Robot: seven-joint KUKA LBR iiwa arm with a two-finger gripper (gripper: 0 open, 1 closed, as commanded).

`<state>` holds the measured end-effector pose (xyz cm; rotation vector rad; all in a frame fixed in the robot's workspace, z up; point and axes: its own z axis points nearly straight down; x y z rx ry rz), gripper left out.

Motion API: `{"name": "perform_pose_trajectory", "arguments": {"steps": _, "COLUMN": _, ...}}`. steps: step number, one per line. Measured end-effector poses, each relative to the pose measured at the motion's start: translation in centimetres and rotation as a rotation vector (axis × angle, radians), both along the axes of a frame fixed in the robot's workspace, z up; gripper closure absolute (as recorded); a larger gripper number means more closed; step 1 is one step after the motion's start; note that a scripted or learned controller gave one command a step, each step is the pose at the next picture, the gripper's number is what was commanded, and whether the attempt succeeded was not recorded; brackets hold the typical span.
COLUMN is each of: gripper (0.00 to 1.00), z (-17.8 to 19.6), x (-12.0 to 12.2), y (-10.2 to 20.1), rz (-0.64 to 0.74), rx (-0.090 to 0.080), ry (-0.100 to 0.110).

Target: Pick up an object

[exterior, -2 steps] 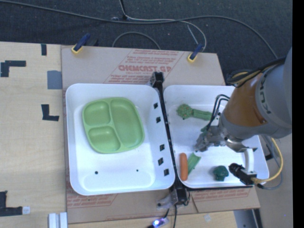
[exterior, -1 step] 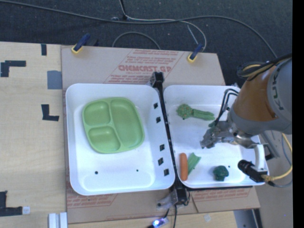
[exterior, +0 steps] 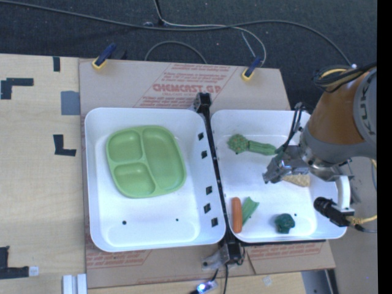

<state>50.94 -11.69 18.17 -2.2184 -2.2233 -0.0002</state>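
Nearest the front of the right bin [exterior: 263, 234], a carrot [exterior: 236, 214], a small green leaf [exterior: 249, 207] and a dark green lump [exterior: 284, 223] are seen, well apart from the arm. Further back, the gripper [exterior: 277, 171] is held low just beside a pale crumbly piece [exterior: 298, 179]. How far it is opened cannot be told, and nothing is seen held in it. A broccoli stalk [exterior: 248, 145] lies behind it. The pale piece could be pushed aside and missed. In the left bin [exterior: 98, 182], a green tray [exterior: 146, 161] is set.
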Motion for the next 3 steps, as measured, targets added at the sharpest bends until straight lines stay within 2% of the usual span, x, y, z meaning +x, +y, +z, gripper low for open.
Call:
{"name": "perform_pose_trajectory", "arguments": {"steps": 1, "gripper": 1.0, "z": 4.1, "x": 0.1, "y": 0.0, "rz": 0.0, "rx": -0.001, "ry": 0.0}}
{"name": "perform_pose_trajectory", "arguments": {"steps": 3, "gripper": 1.0, "z": 2.4, "x": 1.4, "y": 9.8, "rz": 0.002, "rx": -0.001, "ry": 0.005}}
